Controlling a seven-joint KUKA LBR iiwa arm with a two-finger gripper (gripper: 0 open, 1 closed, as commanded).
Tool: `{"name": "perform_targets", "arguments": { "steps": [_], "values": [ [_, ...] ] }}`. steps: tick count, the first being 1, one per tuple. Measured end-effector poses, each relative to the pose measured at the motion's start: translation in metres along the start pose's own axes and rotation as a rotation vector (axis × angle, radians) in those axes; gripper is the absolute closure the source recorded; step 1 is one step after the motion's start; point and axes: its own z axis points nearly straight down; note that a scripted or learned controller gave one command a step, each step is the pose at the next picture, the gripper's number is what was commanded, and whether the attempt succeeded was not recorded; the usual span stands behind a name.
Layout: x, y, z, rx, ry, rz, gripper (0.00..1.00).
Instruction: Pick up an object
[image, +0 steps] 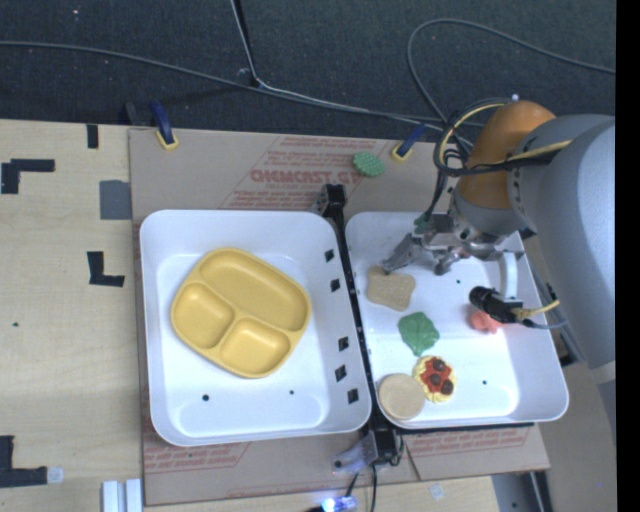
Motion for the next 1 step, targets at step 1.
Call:
{"name": "perform_targets", "arguments": {
  "steps": [1],
  "values": [
    [0.0030, 0.0023, -0.0122, -0.006, 0.004, -0.002, 1.00]
  ]
}}
